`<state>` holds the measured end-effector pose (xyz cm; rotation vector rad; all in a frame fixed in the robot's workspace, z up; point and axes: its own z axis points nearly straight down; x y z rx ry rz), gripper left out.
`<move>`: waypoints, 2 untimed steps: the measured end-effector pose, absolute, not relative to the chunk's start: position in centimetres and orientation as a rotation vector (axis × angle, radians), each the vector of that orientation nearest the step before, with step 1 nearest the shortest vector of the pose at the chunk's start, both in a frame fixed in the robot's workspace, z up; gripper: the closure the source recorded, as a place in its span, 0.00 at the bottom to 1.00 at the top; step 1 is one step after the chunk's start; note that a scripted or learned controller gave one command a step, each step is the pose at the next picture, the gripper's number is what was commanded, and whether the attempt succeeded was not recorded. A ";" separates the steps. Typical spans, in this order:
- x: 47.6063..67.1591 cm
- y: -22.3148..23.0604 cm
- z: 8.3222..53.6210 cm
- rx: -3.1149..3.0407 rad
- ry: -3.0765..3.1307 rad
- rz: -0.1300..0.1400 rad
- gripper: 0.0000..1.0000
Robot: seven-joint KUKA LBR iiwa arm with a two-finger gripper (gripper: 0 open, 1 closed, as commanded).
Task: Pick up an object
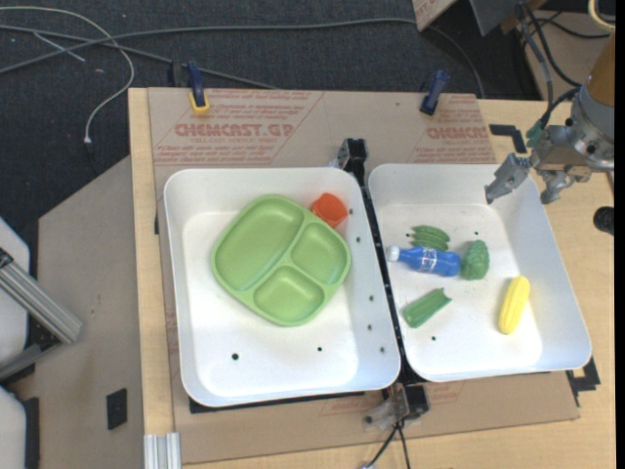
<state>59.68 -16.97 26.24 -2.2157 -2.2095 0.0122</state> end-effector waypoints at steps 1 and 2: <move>59.9 -16.9 27.0 -2.220 -2.221 0.000 0.00; 59.5 -17.8 22.1 -2.219 -2.216 0.005 0.00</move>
